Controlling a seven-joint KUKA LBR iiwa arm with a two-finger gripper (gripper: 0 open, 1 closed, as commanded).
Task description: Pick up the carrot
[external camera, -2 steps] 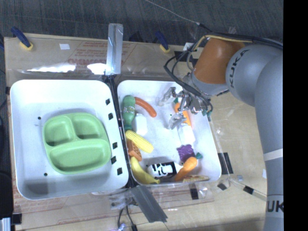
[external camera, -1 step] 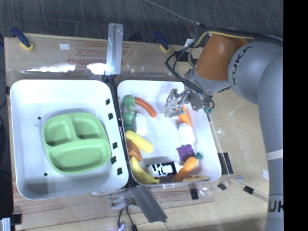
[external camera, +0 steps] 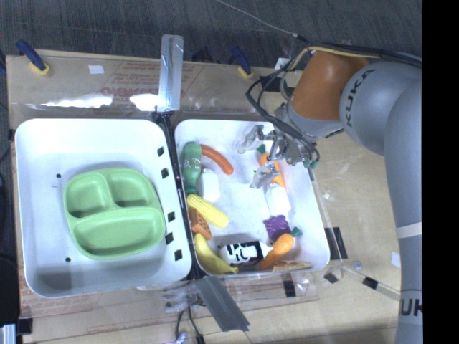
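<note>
Desk (external camera: 93, 84): two white bins.
Carrot (external camera: 280, 247): right bin (external camera: 237, 131), near corner, lying diagonally, leafy end up-right.
Hand (external camera: 270, 165): pinching a small orange piece (external camera: 275, 172).

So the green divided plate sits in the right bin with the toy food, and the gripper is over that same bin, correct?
Not quite. The camera view shows the green divided plate alone in the left bin, not the right one. The rest holds: the toy food, such as the corn and banana, lies in the right bin, and the gripper is over that bin.
</note>
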